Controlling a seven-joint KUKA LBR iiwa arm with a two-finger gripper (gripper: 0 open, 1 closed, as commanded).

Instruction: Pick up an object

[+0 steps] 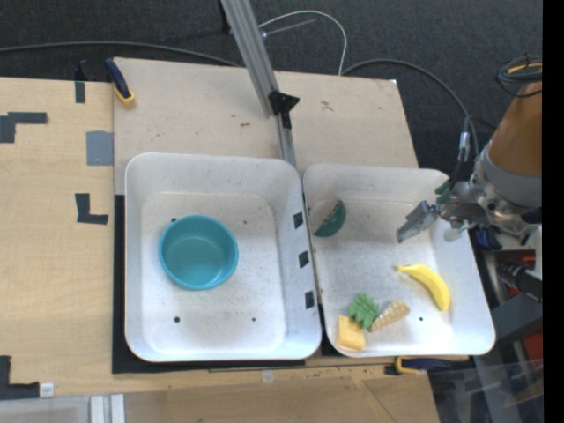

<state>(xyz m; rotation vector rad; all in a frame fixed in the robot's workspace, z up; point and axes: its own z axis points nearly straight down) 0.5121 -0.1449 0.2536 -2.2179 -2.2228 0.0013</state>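
1 banana (426, 284) lies just below hand (414, 226), apart

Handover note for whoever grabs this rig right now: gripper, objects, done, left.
Gripper: above the right bin, near its upper right side, nothing visible between the jaws; I cannot tell if they are open or shut.
Right bin: banana just below the gripper, green toy, tan piece and yellow block near the front edge, dark green piece at the upper left.
Left bin: teal bowl.
Done: no pick yet.
Left: grasp and lift one object; the banana looks nearest.
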